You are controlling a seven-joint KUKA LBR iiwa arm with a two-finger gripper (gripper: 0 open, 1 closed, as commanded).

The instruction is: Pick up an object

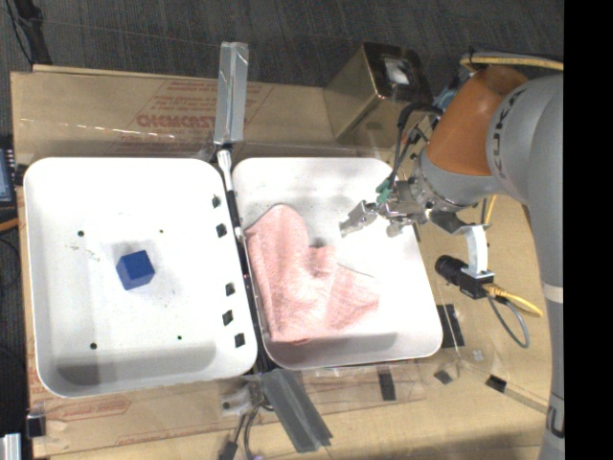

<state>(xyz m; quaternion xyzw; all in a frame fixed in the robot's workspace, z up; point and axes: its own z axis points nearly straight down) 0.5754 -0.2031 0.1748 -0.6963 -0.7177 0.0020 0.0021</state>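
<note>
A crumpled pink cloth (305,284) lies in the right bin (414,307), filling its left and middle part. A small blue cube (135,268) sits alone in the left bin (57,190), left of centre. My gripper (358,217) hangs over the right bin's upper right area, just past the cloth's upper right edge and apart from it. The grey arm with its orange band (469,132) reaches in from the right. Nothing shows in the gripper.
A metal divider with black clips (230,257) runs between the two bins. A brown box (369,89) stands behind the right bin. Bare white floor shows in the right bin's far part and along its right wall.
</note>
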